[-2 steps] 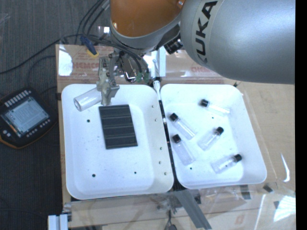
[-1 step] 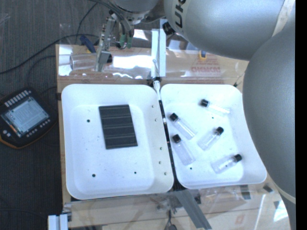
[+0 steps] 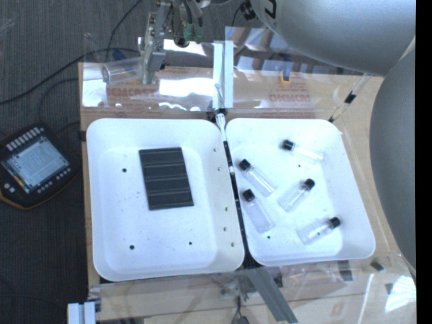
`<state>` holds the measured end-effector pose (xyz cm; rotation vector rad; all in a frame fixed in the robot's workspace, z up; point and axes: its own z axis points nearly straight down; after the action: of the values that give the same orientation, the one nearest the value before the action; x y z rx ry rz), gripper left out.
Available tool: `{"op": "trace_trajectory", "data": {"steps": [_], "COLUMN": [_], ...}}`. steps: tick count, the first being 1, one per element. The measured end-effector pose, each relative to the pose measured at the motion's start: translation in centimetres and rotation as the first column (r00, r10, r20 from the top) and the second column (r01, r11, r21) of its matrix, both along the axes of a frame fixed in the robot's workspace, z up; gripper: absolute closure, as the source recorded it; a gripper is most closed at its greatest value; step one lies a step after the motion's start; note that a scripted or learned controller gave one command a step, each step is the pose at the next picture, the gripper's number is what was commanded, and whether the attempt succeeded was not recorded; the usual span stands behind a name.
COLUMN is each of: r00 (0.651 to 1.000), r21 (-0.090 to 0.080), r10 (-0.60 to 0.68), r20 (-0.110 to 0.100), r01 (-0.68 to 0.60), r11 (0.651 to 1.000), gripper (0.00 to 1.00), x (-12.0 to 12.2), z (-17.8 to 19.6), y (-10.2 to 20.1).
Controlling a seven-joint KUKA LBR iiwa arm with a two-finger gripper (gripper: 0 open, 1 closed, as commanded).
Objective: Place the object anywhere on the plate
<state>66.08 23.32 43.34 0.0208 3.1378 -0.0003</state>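
Note:
The black ridged plate (image 3: 166, 177) lies flat in the left bin (image 3: 108, 248). My gripper (image 3: 151, 74) hangs beyond the back edge of that bin, over the shiny strip at the top left, fingers pointing down. A clear vial (image 3: 120, 70) sticks out sideways to the left from between the fingertips, which are shut on its end. The vial is well behind the plate and apart from it. Several more clear vials with black caps, such as one vial (image 3: 256, 175), lie in the right bin (image 3: 351, 245).
A raised divider (image 3: 230, 181) runs between the two bins. An upright white bracket (image 3: 223, 73) stands at the back, just right of the gripper. A hand-held control pendant (image 3: 34, 167) lies on the floor to the left. The arm's grey body (image 3: 337, 19) covers the top right.

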Motion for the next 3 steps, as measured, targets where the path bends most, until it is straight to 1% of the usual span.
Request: {"op": "trace_trajectory", "data": {"steps": [1, 2, 3], "r00": [0.853, 0.649, 0.429], "r21": [0.001, 0.001, 0.0], "r10": [0.522, 0.761, 0.904], "r20": [-0.001, 0.001, 0.0], "r01": [-0.522, -0.761, -0.904], "r11": [0.853, 0.649, 0.429], "gripper": [1.0, 1.0, 1.0], "x": [-0.5, 0.8, 0.8], "z": [0.1, 0.0, 0.0], "y": [0.0, 0.0, -0.5]}}
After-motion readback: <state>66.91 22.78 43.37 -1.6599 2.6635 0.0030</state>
